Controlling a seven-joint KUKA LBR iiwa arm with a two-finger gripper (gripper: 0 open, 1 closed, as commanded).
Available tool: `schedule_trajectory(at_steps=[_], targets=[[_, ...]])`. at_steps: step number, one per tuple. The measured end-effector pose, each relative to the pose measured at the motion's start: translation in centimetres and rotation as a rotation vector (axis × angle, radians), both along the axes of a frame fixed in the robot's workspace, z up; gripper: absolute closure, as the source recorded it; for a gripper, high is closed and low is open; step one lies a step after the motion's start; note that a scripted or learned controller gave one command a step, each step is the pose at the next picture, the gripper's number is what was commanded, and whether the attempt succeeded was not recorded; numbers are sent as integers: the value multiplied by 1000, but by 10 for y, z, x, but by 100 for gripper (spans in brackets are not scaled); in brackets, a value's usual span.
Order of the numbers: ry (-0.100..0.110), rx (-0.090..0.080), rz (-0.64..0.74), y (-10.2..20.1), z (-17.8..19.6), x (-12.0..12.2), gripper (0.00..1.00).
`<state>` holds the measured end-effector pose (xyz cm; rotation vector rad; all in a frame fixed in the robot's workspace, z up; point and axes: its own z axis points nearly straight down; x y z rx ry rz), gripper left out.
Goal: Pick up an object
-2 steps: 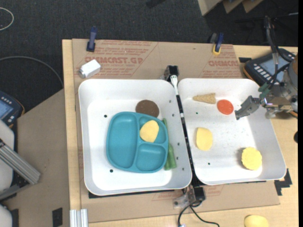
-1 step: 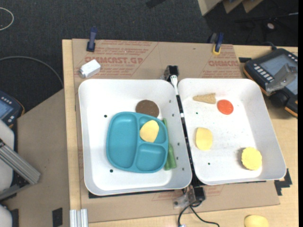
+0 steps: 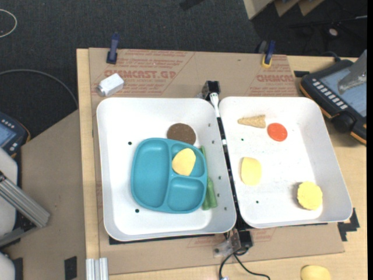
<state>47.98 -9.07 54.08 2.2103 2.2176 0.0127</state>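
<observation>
Bins: I count two shallow white plastic bins, rounded corners, side by side on the bench (image 3: 87,156); left bin (image 3: 113,156), right bin (image 3: 326,156). They meet at a black strip down the middle.
Bench top: brown cardboard sheet with red printed lettering, held by two clamps at 12 o'clock, one blue (image 3: 112,49), one blue-and-yellow (image 3: 268,53).
Tray: one teal plastic tray (image 3: 152,177), glossy, rounded, three compartments, sits centre of the left bin.
Left bin items: three. A yellow smooth oval piece (image 3: 184,161) lies in the tray's 2 o'clock compartment. A brown flat disc (image 3: 182,133) touches the tray edge at 12 o'clock. A thin green strip (image 3: 209,192) lies along the tray's 3 o'clock side, partly under it.
Right bin items: four, all apart from each other. Tan wedge, cone-like (image 3: 252,121), at 11 o'clock. Orange-red flat round slice (image 3: 277,132) just beside it, toward 3 o'clock. Pale yellow flat rounded piece (image 3: 250,171) at 8 o'clock. Yellow knobbly round lump (image 3: 309,195) at 5 o'clock.
Off the bins: one small white block (image 3: 111,84) on the cardboard at 11 o'clock of the left bin; one yellow rounded thing (image 3: 315,272), cut by the frame, at 5 o'clock on the bench.
Pickable objects: I see all seven lying in the bins, none lifted.
Hand: I cannot tell its state from this view.
</observation>
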Motion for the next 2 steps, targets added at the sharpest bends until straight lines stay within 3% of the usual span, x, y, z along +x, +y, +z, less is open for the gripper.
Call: schedule_trajectory(at_steps=[1, 2], targets=[[27, 4, 1, 80, -242, 8, 0], [-5, 3, 0, 93, -97, 0, 0]])
